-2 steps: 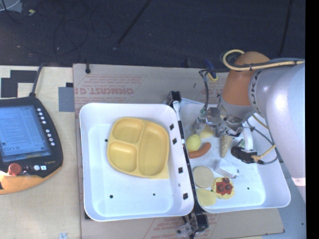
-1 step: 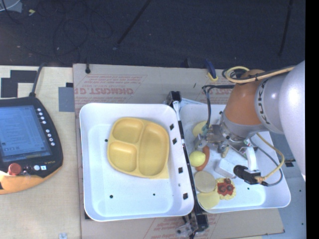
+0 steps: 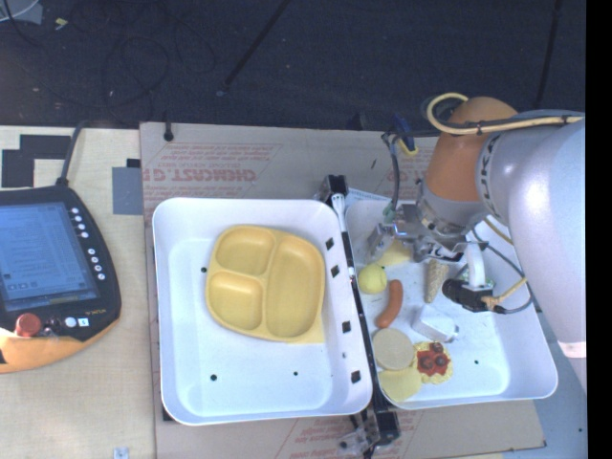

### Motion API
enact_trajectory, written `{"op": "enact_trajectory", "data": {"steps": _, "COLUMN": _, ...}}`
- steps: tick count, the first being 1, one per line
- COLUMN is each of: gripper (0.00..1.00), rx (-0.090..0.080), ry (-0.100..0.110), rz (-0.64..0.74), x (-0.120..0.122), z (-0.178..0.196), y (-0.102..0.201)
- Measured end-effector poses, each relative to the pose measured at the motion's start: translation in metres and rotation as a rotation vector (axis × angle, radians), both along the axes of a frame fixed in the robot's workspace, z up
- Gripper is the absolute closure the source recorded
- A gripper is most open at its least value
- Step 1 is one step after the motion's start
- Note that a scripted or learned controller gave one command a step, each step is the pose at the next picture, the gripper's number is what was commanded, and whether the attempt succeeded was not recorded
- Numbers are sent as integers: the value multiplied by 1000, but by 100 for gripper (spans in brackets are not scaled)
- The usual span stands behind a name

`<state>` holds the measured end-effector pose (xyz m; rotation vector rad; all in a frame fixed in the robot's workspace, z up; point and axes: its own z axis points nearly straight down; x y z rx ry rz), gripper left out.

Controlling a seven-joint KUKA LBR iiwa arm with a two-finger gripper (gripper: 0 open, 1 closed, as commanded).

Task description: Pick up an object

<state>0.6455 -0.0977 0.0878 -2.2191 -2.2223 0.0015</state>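
While the arm (image 3: 535,208) leans in over the right bin (image 3: 521,376), the step in hand looks like choosing and closing on one toy food item there. Largest first: a worktop (image 3: 115,371) carries two white bins side by side. A yellow divided plate (image 3: 266,282) lies in the left bin (image 3: 182,352). The grey arm, with its orange band (image 3: 459,161), slants down over the right bin's far end. Its hand (image 3: 421,235) sits low, above a small yellow piece near that bin's far left corner; whether it is apart or together cannot be told, and nothing is seen held.

Within the right bin, a cone (image 3: 435,277) lies just nearer the camera than the hand, a sausage (image 3: 389,304) near the dividing wall, a lemon (image 3: 372,278) beside the sausage, and a round disc (image 3: 392,349) toward the near edge.

A good grasp probably means descending straight onto one separated item, such as the sausage, across its narrow width, clear of the wall.
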Motion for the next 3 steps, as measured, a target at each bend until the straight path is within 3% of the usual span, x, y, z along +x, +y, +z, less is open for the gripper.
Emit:
{"op": "enact_trajectory", "data": {"steps": 1, "gripper": 0, "rx": 1, "ry": 2, "rz": -3, "x": -77, "z": 1, "y": 7}}
{"op": "enact_trajectory", "data": {"steps": 2, "gripper": 100, "rx": 5, "ry": -1, "rz": -5, "x": -74, "z": 12, "y": 7}}
{"op": "enact_trajectory", "data": {"steps": 3, "gripper": 100, "rx": 1, "ry": -10, "rz": 3, "x": -81, "z": 136, "y": 43}}
